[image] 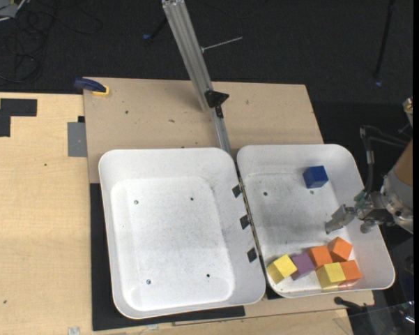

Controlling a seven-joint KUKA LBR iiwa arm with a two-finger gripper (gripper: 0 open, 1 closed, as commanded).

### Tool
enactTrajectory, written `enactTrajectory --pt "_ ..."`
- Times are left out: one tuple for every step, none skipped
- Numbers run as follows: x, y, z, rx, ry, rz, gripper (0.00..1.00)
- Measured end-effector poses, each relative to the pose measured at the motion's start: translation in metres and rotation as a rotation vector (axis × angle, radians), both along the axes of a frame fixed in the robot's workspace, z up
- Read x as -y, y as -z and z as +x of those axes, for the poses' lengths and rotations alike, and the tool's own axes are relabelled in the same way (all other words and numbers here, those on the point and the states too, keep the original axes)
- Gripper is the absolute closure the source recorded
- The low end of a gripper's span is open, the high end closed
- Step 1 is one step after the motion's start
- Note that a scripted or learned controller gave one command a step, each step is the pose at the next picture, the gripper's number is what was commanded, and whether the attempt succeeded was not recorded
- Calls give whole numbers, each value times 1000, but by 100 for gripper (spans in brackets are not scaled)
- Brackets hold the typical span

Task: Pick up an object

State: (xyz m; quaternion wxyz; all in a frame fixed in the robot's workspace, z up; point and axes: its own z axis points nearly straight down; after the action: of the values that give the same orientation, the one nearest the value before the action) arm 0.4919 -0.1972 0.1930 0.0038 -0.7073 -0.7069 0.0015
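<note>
In the right bin [286, 160], a blue cube [315, 176] sits alone near the far side. A cluster of cubes lies in the near right corner: a yellow cube [283, 266], a purple cube [303, 264], two orange cubes [321, 255] [341, 247], another yellow cube [330, 275] and a third orange cube [351, 271]. My gripper [351, 220] hangs at the bin's right side, just above and behind the cluster. It is open, with nothing between its fingers [334, 221].
The left bin [111, 166] lies beside the right one, joined by black clips [245, 221]. A slanted metal rail [194, 54] rises behind the bins. A blue and yellow clamp [92, 86] sits at the bench's far left corner.
</note>
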Motion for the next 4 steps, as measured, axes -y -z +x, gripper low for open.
enactTrajectory --pt "-7 45 1 0 2 1 0" --pt "-7 98 1 6 2 -3 0" --pt "-7 86 2 10 7 -3 100" --pt "-15 35 -2 10 -2 -3 100"
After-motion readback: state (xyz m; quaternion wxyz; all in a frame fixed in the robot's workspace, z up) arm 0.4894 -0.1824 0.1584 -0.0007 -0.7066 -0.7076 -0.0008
